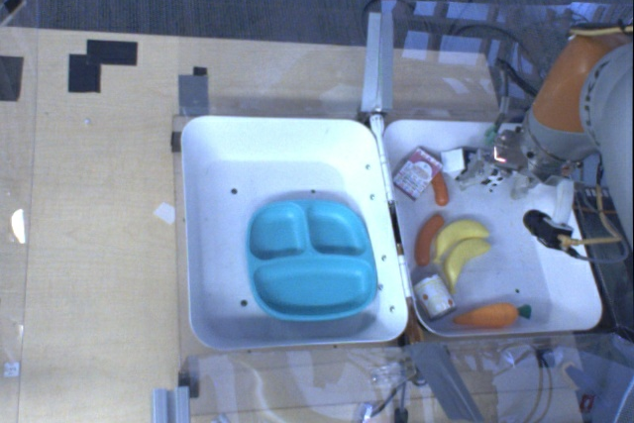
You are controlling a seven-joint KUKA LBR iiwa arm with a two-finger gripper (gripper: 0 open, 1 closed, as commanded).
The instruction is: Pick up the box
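The box (417, 171) is small, pink and white, and lies tilted in the right bin (584, 307) near its far left corner. My gripper (480, 175) hangs low over the far part of the same bin, a short way to the right of the box and apart from it. Nothing shows held in the gripper. A small orange piece (440, 191) lies between the box and the gripper, just in front of the box.
In the right bin lie a red-orange sausage shape (428, 238), two bananas (462, 249), a small can (433, 295) and a carrot (487, 315). The left bin (213, 163) holds a blue divided tray (312, 258).
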